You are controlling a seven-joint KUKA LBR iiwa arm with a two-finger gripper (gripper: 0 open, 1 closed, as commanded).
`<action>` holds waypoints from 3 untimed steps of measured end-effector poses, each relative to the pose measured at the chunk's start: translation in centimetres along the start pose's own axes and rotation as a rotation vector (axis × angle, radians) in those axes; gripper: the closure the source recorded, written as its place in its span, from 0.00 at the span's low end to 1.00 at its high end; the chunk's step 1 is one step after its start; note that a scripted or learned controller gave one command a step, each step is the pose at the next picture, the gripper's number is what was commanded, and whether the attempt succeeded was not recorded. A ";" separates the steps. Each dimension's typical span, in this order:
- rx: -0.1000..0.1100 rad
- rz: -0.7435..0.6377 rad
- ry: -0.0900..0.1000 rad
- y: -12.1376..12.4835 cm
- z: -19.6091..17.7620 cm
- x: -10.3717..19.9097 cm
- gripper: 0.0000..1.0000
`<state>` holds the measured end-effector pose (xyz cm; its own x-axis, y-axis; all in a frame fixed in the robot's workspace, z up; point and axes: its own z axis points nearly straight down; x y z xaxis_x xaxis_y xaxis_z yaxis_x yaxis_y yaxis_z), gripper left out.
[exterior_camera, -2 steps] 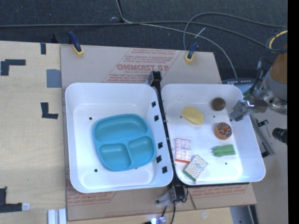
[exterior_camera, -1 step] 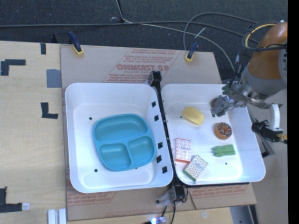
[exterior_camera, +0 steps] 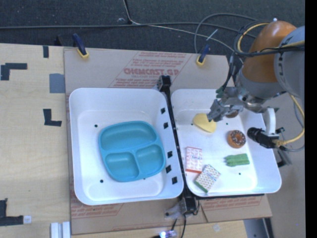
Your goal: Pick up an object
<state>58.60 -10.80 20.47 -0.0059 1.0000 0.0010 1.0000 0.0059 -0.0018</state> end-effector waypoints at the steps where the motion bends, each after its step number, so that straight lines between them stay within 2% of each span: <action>1: 0.000 -0.002 0.001 0.6 -0.4 6.2 1.00; 2: 0.000 -0.001 0.000 1.1 -0.8 11.9 1.00; 3: -0.002 -0.002 0.001 3.2 -1.1 18.1 1.00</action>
